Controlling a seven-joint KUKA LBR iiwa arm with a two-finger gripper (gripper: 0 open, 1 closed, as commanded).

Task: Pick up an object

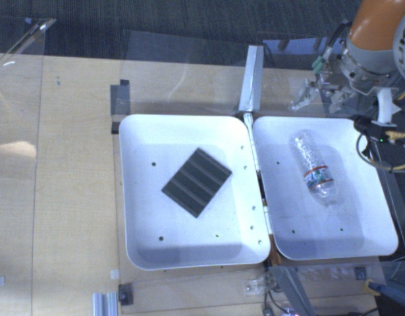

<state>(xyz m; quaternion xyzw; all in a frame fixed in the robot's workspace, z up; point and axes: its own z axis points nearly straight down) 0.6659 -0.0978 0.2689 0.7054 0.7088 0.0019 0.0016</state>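
A clear crumpled plastic bottle (313, 166) with a red-and-blue label lies on its side in the right bin (360, 239). A dark grey ribbed rectangular pad (197, 182) lies flat and turned diagonally in the middle of the left bin (143, 242). My gripper (320, 97) hangs over the far rim of the right bin, beyond the bottle and apart from it. Its two metal fingers (302, 99) stand spread and open with nothing between them.
A metal divider post (251, 78) rises behind the seam between the two bins. Cables (373, 143) hang at the right bin's right side. The wooden bench (57, 176) extends to the left of the bins.
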